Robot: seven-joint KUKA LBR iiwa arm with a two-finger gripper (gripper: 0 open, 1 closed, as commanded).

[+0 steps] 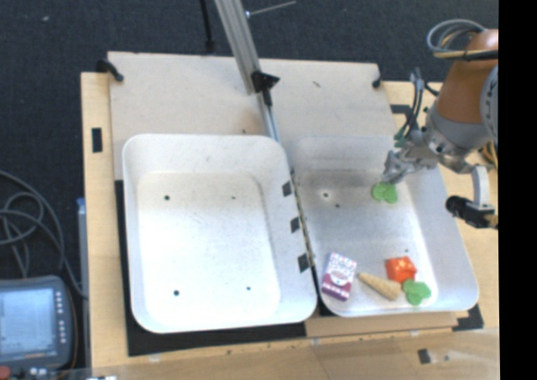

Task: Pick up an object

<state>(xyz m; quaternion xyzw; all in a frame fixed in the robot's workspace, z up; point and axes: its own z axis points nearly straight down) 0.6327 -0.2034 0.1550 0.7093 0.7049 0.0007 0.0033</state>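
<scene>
Gripper (396,170) low in right bin (352,202), directly above green piece (385,193); finger state: cannot tell. Step: approach/grasp. Next: descend, close on piece, lift. 4 other items near bin's front edge.

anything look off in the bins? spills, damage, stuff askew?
Nothing stands out. The right bin holds a purple carton, a tan cone-shaped piece, an orange block and a green piece along its near edge. The claw hovers just above another green piece.
</scene>
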